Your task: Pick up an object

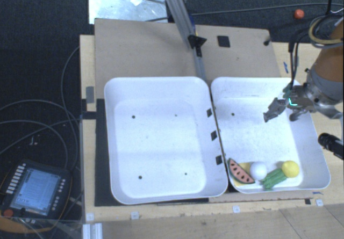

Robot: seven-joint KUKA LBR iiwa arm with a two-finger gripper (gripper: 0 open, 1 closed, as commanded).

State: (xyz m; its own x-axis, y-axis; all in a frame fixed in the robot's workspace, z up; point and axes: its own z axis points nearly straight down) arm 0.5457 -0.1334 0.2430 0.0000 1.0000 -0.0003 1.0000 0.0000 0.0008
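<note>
Bench (161, 44) is a tan board on dark carpet, w/ two shallow white bins side by side; gripper (284, 109) hangs over the right bin (252, 136), near its far-right part, arm w/ orange band coming in from the right edge. The left bin (156, 141) sits well off to the gripper's left, across the shared rim. Fingers look spread, two dark tips apart w/ nothing between them, a small teal light glowing just behind. All objs lie well apart from the gripper, toward the near wall of the same bin, bunched in the near corner strip. Watermelon slice (240, 172) is the farthest left of the gripper, its long axis running diagonal, red face up, green rind along its near edge. White ball (258, 169) just beside it, touching or nearly. Green obj (273, 178) is elongated, long axis slanting from near-left up toward far-right, lying flat; can't tell what it is exactly. Yellow lemon-like obj (291, 168) sits at its far-right end, almost straight below the gripper in the view. Off bench: a teach pendant (35, 189) on the floor far left, cables around, a silver pole (177, 1) slanting up beyond the bins.
</note>
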